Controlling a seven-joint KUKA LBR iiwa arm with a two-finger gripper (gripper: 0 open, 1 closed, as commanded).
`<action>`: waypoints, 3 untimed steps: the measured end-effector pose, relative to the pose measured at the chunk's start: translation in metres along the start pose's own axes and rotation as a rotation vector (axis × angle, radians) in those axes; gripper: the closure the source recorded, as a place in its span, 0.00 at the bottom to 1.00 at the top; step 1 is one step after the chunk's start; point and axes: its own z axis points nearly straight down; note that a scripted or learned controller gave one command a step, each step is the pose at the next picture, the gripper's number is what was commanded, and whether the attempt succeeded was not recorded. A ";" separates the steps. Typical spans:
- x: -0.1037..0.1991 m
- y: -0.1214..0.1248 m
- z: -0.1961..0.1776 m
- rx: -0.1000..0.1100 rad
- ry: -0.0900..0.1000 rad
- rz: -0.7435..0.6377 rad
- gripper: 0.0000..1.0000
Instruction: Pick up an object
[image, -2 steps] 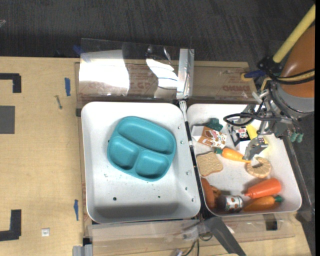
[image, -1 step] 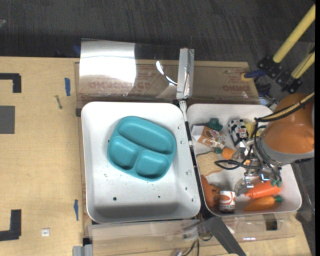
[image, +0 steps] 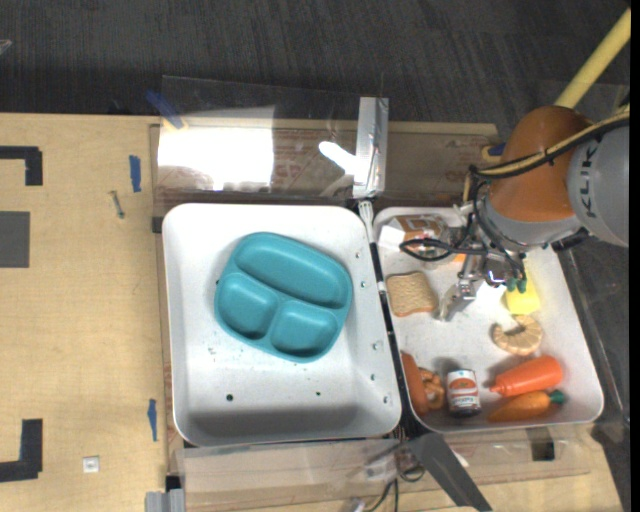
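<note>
My gripper (image: 458, 300) hangs low over the middle of the right bin (image: 585, 345), with the orange-banded wrist (image: 535, 165) above it. It sits just right of a slice of toast (image: 411, 294) and left of a small yellow toy (image: 521, 298). A beige, bitten round piece (image: 517, 336) lies below the yellow toy. Two carrots (image: 527, 375) rest at the bin's lower right. A small can (image: 461, 390) stands at the front beside an orange toy (image: 424, 386). I see nothing held in the gripper.
The left bin (image: 190, 330) holds a teal divided plate (image: 284, 294). A dark packet (image: 424, 241) lies at the right bin's back edge, under cables. A clear panel and a metal bracket (image: 370, 145) stand behind the bins. Bare bench lies to the left.
</note>
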 end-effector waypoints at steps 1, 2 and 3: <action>0.005 -0.055 -0.017 0.002 -0.006 0.046 0.00; 0.028 -0.077 -0.004 -0.014 -0.016 0.000 0.00; 0.025 -0.077 -0.016 -0.009 -0.023 0.000 1.00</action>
